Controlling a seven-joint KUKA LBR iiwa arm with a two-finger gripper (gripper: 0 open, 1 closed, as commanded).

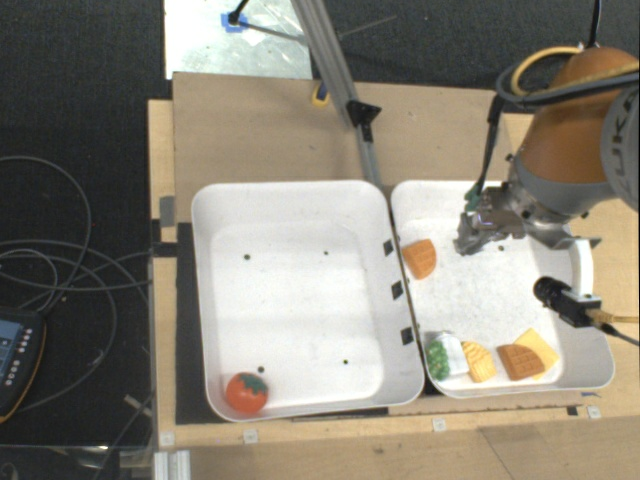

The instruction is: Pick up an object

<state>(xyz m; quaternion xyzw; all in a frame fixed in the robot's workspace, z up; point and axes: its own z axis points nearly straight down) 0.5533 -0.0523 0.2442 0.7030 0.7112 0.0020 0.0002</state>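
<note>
Gripper hung over right bin, nothing seen between its tips; open or closed, cannot tell | orange piece lay just left of it by the divider, likely target | other items crowded at near wall.

Both bins look like smooth white plastic; the bench seems matt brown board.
</note>
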